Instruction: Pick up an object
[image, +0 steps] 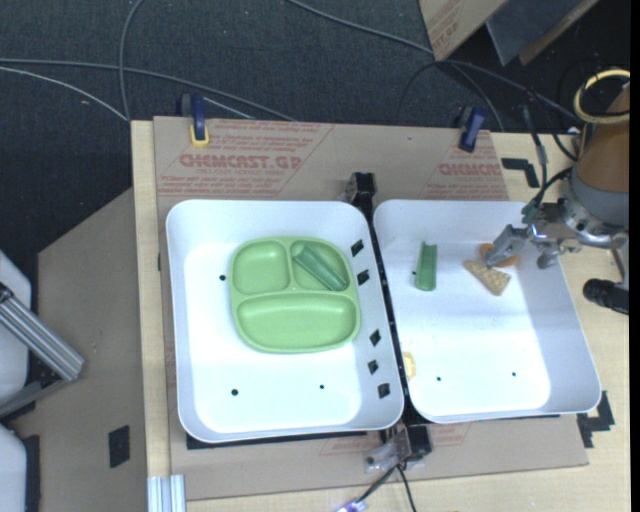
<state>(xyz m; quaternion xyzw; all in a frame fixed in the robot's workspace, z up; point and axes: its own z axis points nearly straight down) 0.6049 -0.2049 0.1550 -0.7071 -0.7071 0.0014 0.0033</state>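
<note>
In the right bin (500, 390), a tan, bread-like piece (489, 276) lies near the far right. A green oblong piece (426, 267) rests to its left, near the bin's far middle. My gripper (522, 250) hangs over the right bin's far right corner, just right of and above the tan piece. Its fingers are spread open with nothing between them, and the left fingertip (498, 249) is close to the tan piece's upper end. In the left bin, a green divided plate (290, 325) holds a darker green piece (320, 266) in its upper right compartment.
The two white bins sit side by side on a cardboard-covered bench, with a black divider (372, 300) between them. Blue clamps (199, 118) hold the board's far edge. Cables run across the dark floor behind. The arm's body (600, 170) is at the right edge.
</note>
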